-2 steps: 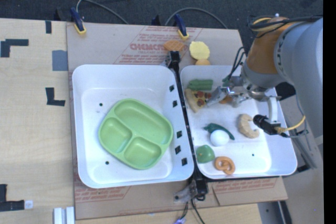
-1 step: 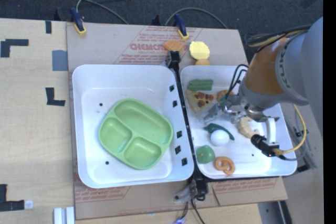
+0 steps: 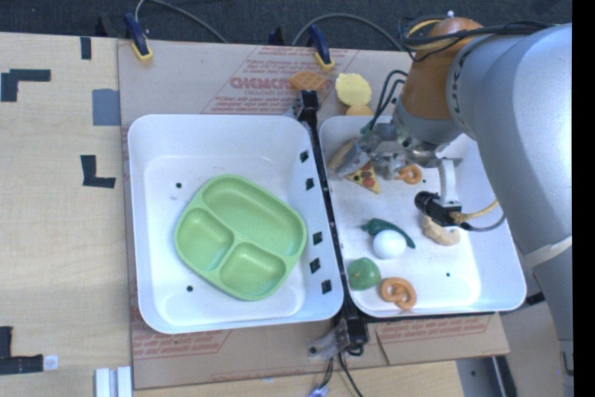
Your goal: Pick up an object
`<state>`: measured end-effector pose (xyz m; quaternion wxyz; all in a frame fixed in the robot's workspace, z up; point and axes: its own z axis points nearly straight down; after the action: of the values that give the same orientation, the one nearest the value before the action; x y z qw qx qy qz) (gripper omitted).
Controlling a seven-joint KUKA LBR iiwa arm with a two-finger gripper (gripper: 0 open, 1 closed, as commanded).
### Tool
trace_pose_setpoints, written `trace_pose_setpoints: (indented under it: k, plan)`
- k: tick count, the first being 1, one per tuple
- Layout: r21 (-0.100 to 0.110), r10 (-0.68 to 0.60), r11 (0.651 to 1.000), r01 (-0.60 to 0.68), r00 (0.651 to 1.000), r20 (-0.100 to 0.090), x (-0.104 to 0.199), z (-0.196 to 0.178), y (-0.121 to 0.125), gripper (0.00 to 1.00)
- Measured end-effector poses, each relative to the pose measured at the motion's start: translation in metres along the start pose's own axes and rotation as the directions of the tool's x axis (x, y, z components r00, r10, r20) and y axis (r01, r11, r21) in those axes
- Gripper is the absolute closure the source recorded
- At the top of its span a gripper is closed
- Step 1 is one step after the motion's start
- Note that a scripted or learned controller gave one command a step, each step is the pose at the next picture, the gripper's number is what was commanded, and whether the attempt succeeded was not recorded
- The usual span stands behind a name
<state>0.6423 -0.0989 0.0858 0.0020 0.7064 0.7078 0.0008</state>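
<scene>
Arm comes in from 3 o'clock; gripper (image 3: pixel 364 153) is low in the right bin (image 3: pixel 483 297), at the bin's 11 o'clock corner, close to the divider between the two bins. Its tip sits over a small cluster: a pizza-slice toy (image 3: pixel 369 180) just below it and a pretzel piece (image 3: pixel 409 173) just to the 3 o'clock side. Can't tell from this view whether anything is pinched or how the tip is set — hidden by the wrist and too blurred.

Other candidates in the right bin: white egg (image 3: pixel 390 244) w/ a dark green leaf-like bit (image 3: pixel 383 227) touching its top, near bin centre; green round item (image 3: pixel 363 272) at 7 o'clock; second pretzel (image 3: pixel 399 292) at 6 o'clock, just beside it; tan bread-like piece (image 3: pixel 441 231) at 3 o'clock. A yellow item (image 3: pixel 353 90) lies outside the bin on the surface at 12 o'clock.

Left bin (image 3: pixel 149 200) holds a green divided plate (image 3: pixel 240 237), tilted a bit, well apart from the arm.

Progress, as I judge it: approach done, arm down at the pick spot, likely target the pizza slice or whatever is under the tip. No lift shown, nothing seen clear of the bin floor. Left to do: secure the grasp, raise the obj.
</scene>
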Motion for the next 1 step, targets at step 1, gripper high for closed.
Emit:
trace_pose_setpoints:
  k: [1]
  plan:
    - [0.003, 0.000, 1.000, 0.000, 1.000, -0.002, -0.0024, 0.0004, 0.0112, 0.00]
